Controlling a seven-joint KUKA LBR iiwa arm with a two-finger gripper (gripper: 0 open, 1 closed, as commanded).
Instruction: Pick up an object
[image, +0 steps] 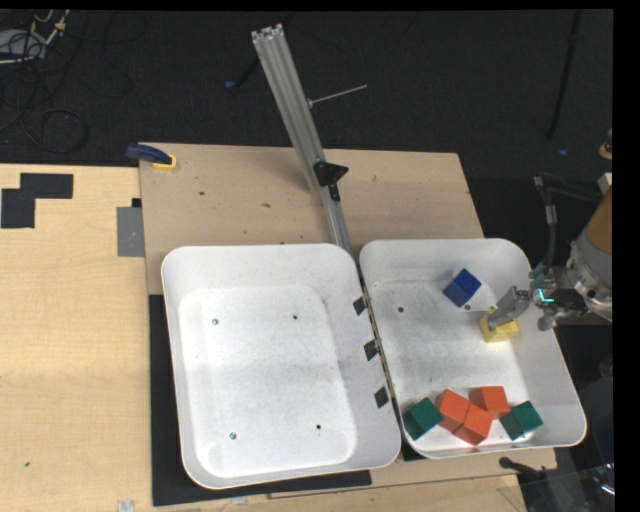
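Camera view: end effector (507, 310) over yellow block (499, 328)

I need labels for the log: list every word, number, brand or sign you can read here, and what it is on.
None can be read.
The blue block, yellow block, orange blocks and green blocks have plain faces.
Both white bins carry no print.
The black patches on the bench are shapes, not letters.

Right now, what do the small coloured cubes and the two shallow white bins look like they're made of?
The small coloured cubes, such as the blue cube, look like painted wood or solid plastic: flat matte faces, crisp edges. Hard to tell which. The shallow white bins look like moulded plastic: rounded corners, smooth, slightly speckled finish.
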